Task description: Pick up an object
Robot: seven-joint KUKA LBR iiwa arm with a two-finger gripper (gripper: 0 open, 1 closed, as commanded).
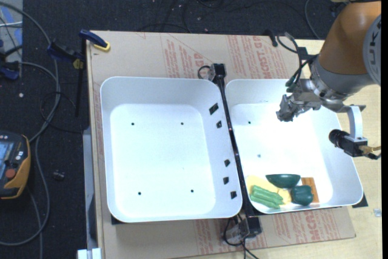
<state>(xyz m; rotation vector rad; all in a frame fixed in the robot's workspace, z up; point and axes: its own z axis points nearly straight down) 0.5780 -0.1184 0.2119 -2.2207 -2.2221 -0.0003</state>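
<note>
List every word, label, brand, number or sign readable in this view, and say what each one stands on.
Red printed lettering on the brown cardboard sheet under the two white bins: it runs along the top and bottom edges, reversed or upside down, too blurred to read.
Small yellow and black handheld device at the left edge: markings too small to read.
No text shows on the right white bin or its contents.

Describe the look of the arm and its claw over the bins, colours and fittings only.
The arm is a thick rounded body with a broad orange band above a grey wrist section. Below it sits a compact, dark grey metal claw, with thin dark cables running along the wrist. A white bracket beside the wrist carries a small black cylindrical fitting. No markings are readable at this size.
</note>
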